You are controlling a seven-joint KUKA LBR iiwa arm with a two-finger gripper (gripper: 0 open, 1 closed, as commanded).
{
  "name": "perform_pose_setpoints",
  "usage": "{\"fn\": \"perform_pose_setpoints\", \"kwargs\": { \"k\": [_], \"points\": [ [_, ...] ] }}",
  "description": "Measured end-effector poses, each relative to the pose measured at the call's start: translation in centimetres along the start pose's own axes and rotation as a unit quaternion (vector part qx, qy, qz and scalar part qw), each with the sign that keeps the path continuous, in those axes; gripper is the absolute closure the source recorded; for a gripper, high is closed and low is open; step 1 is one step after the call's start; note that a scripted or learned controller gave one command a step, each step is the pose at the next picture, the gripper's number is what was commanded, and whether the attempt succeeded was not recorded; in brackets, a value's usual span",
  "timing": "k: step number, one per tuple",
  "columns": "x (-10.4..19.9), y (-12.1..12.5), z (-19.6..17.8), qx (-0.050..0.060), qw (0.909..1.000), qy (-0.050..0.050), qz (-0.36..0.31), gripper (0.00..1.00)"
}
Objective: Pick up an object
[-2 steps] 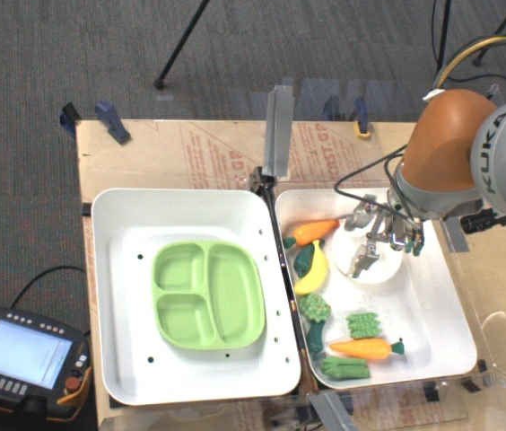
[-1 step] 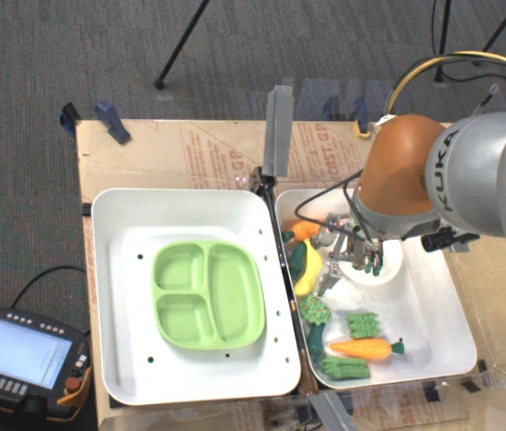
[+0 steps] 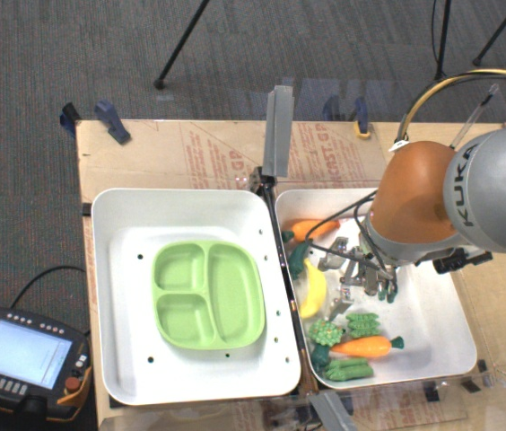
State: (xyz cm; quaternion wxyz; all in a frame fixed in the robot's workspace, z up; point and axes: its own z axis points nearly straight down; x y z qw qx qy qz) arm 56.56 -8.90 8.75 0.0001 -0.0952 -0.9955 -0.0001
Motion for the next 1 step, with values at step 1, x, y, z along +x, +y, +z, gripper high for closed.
{"fn": "perform_pose_setpoints", "kwargs": {
  "k": [1],
  "points": [
    [1.19, 0.10, 0.04, -0.001, 0.9996, 0.000, 0.029, 0.00]
  ]
}}
